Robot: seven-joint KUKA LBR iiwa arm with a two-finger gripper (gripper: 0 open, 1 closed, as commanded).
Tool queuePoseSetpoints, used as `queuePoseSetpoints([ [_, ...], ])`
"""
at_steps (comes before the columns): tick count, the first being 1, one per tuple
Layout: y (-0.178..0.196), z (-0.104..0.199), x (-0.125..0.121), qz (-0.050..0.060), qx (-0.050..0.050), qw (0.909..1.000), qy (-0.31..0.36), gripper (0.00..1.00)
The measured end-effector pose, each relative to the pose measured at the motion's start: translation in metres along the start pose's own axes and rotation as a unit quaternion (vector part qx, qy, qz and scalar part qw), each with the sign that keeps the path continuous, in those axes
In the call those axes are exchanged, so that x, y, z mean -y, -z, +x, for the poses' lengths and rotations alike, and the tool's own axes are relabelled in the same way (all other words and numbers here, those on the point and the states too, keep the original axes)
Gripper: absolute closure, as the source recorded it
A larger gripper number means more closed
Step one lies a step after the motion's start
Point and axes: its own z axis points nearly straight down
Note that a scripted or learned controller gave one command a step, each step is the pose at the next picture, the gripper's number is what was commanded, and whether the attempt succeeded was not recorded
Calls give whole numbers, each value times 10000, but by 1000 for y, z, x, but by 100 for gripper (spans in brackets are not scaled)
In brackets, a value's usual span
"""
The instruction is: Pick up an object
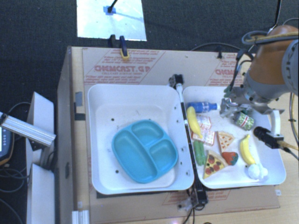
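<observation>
1. My tool (233, 107) sits low over the far part of the right bin (275, 171), just beside the blue bottle (203, 107) and close to the green can (244, 121). From this high slanted view I cannot tell whether it is released or clenched, and I see nothing clearly caught in it.
2. The right bin is crowded: two bananas (193, 121) (246, 150), pizza slices (225, 140), a strawberry (230, 158) and a white lump (256, 171). The left bin (100, 139) has a blue divided plate (145, 150).
3. The green can looks like my nearest target, though the bottle is about as close.
4. To do this well, I judge I should centre on one item alone and straddle its narrow width.
5. The can is round and lies tilted, so I expect it may roll away if nudged off-centre.
6. I should lift straight, clear of the bin's far wall.
</observation>
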Motion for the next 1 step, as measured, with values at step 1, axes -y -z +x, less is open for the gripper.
queuePoseSetpoints([
  [1, 3, -70, 14, -1, 2, 10000, -3, 100],
])
